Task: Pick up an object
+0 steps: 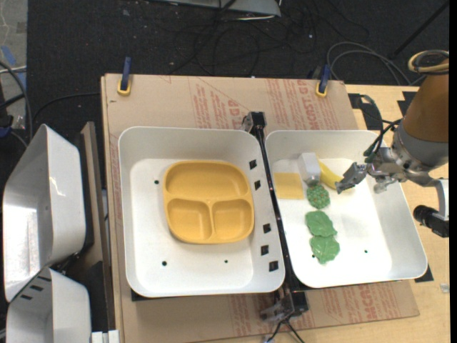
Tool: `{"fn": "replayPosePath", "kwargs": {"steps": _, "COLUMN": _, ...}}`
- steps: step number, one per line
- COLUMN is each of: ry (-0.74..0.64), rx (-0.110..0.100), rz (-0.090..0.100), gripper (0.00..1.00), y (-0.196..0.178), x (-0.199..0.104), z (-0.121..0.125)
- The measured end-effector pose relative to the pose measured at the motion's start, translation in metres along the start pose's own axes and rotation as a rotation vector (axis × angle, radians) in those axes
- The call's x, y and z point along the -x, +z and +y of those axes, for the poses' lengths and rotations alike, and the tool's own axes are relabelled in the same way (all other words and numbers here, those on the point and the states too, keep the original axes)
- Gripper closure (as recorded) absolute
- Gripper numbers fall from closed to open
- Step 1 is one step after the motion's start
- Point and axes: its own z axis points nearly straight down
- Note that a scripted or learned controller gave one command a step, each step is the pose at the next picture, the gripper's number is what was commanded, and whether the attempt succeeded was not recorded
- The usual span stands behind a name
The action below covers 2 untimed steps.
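two shallow white bins side by side on a cardboard-covered table (214, 95), with a black divider strip (270, 191) running between them. in the left bin (139, 213), a yellow divided plate (209, 200) lying flat near the middle, three compartments facing up, well apart from the bin walls. in the right bin (385, 241), just past the divider, a pale yellow flat piece (288, 185) near the upper left corner, and beside it a small grey-white block (310, 166) touching or overlapping a brighter yellow piece (328, 173); cannot tell which lies on top. below the block, a green knobbly object (319, 220) in three lumps, stretched in a line toward the bin's near edge, its top lump just under the block. further right, hovering over the upper middle of the right bin, the end effector (355, 176), dark fingers pointing left toward the yellow piece and the block, nothing visibly between them; whether spread or closed, cannot tell at this angle. behind it, at the right edge, the grey wrist with its orange band (428, 98) above, cables looping off toward the top.
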Motion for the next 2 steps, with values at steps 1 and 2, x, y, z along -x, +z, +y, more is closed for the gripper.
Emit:
{"fn": "replayPosePath", "kwargs": {"steps": 1, "ry": -0.001, "rx": 0.002, "rz": 0.0, "gripper": 0.0, "y": 0.049, "x": 0.0, "z": 0.009}}
{"fn": "replayPosePath", "kwargs": {"steps": 2, "ry": 0.0, "rx": 0.006, "rz": 0.002, "gripper": 0.0, "y": 0.09, "x": -0.001, "z": 0.011}}
